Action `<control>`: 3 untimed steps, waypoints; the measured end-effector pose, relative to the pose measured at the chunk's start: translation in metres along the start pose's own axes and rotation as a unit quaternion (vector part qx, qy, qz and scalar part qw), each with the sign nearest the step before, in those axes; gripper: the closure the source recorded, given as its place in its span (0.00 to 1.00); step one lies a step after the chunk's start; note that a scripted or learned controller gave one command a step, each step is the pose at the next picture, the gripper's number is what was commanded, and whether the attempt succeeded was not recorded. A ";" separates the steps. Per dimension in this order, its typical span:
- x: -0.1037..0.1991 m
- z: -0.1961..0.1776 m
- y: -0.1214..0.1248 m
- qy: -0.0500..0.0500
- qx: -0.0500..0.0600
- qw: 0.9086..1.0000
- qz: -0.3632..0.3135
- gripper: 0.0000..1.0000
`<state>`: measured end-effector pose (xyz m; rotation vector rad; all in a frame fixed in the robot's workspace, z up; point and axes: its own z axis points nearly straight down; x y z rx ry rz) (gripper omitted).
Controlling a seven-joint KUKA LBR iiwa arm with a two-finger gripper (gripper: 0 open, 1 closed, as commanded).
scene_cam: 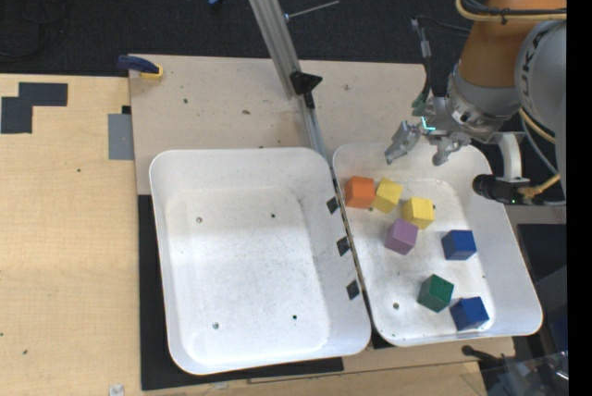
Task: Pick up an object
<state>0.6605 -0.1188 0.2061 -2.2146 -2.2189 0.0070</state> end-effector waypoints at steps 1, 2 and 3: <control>0.000 -0.003 0.001 -0.001 -0.002 1.000 -0.001 0.00; 0.003 0.042 -0.004 0.000 0.000 1.000 0.000 0.00; 0.002 0.083 0.002 -0.002 -0.010 1.000 0.000 0.00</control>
